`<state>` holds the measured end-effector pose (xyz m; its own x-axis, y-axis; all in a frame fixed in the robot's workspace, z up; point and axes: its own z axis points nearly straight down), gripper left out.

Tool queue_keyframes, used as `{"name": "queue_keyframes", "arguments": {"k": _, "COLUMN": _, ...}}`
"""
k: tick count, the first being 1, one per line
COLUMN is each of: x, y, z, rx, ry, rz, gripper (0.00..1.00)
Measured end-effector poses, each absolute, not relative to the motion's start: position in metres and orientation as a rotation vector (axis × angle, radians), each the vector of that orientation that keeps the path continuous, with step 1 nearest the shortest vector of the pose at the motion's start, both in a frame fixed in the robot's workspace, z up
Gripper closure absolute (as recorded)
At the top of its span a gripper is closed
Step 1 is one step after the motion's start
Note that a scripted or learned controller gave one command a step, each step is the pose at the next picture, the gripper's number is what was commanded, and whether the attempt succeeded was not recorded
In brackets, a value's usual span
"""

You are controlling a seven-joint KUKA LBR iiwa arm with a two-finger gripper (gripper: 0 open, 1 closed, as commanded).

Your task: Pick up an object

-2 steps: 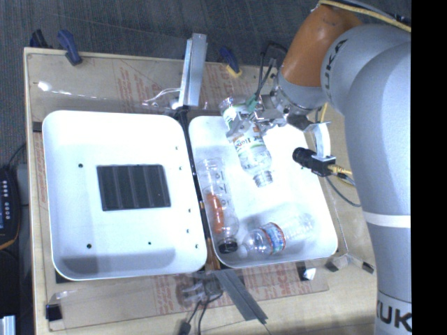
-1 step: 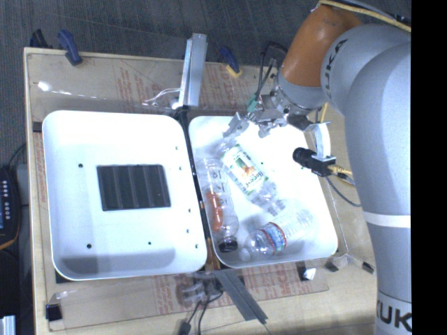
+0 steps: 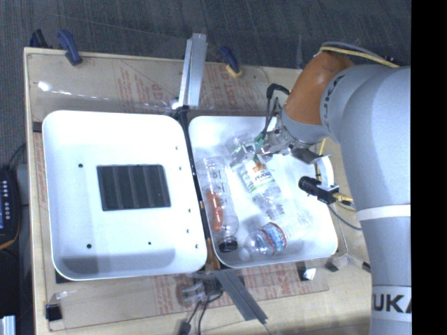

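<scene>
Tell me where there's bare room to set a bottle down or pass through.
The left bin has bare white floor all around its dark grille. The right bin is crowded: clear bottles lie along its left wall, middle and bottom edge, and the gripper sits at its top. Only narrow gaps remain between them.

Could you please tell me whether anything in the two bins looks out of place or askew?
The clear plastic bottles lie tipped on their sides at mixed angles, all crowded into the right bin. The left bin holds a dark rectangular panel. No visible spill or damage.
</scene>
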<state>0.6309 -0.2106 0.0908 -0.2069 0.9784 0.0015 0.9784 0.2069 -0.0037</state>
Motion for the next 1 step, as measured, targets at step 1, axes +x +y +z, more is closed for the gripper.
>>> {"name": "queue_keyframes", "arguments": {"k": 1, "x": 0.6321, "y": -0.2103, "z": 0.1026, "rx": -1.973, "ry": -2.443, "rz": 0.002, "gripper": 1.00}}
